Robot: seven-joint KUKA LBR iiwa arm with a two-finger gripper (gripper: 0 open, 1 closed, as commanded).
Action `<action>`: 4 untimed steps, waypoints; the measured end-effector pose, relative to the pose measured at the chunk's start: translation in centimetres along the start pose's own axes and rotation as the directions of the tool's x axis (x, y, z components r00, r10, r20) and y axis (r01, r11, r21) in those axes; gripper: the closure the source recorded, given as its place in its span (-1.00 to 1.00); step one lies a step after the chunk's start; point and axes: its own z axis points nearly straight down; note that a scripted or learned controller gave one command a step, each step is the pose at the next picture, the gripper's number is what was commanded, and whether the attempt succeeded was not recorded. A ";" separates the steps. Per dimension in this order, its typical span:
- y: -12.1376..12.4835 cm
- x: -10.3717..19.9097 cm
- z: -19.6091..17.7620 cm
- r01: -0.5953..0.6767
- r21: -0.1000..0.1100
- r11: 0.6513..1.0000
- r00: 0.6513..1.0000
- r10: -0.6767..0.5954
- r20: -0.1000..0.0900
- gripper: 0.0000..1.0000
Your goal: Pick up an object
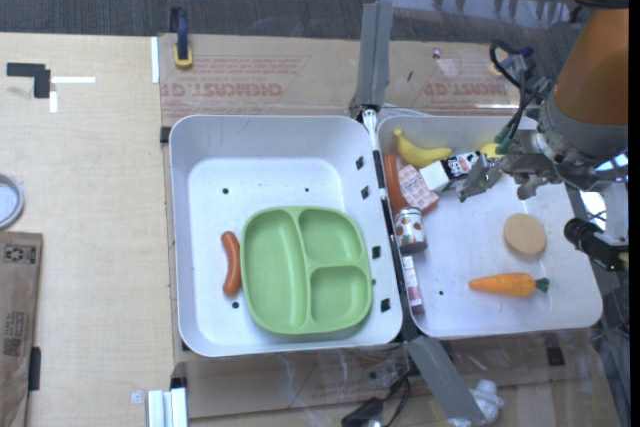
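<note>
My gripper (498,185) hangs over the back of the right bin (560,315), open, with nothing between its fingers. A yellow banana (420,151) lies at the bin's back left, with a small white and black box (445,170) beside it, just left of the gripper. A red packet (410,187) and a small can (410,230) lie along the bin's left wall. A tan round disc (525,235) sits just in front of the gripper. An orange carrot (505,285) lies near the front.
The left bin (200,165) holds a green divided plate (305,268) and a sausage (231,263) to its left. A thin dark stick (411,281) lies along the right bin's left wall. The arm's orange band (600,65) rises at the right.
</note>
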 end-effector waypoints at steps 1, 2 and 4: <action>-1.8 -0.8 9.3 -0.018 0.000 1.000 1.000 0.018 -0.001 -1.00; -5.6 -6.3 14.7 0.025 0.000 1.000 1.000 -0.025 -0.002 -1.00; -5.5 -6.3 13.8 0.022 0.000 1.000 1.000 -0.022 -0.002 -1.00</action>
